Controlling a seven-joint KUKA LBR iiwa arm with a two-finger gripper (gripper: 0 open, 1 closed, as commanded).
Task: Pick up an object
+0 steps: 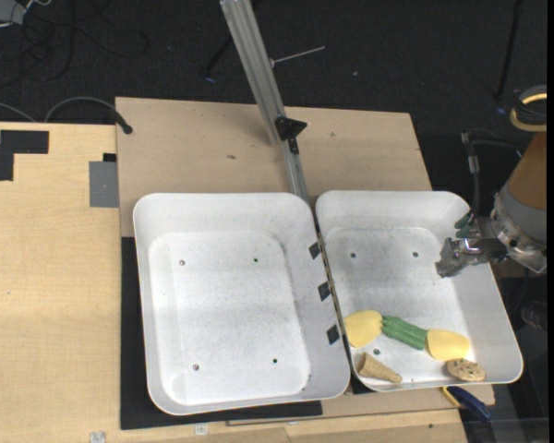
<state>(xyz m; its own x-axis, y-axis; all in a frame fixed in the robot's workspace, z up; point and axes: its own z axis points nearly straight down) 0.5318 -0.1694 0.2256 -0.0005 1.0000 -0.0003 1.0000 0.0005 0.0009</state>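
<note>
My pincer (446, 258) hung at the three o'clock rim of the right bin (388, 206), with nothing visible in its grasp; how wide it stood I could not tell. All candidates lay clustered at that bin's six o'clock wall, probably settled against it: a yellow-ended green toy (406, 333), a cone-shaped piece (379, 368) and a brown cookie-like piece (464, 369). In my judgement that crowding called for a steep approach. The left bin (166, 215) sat at nine o'clock.
</note>
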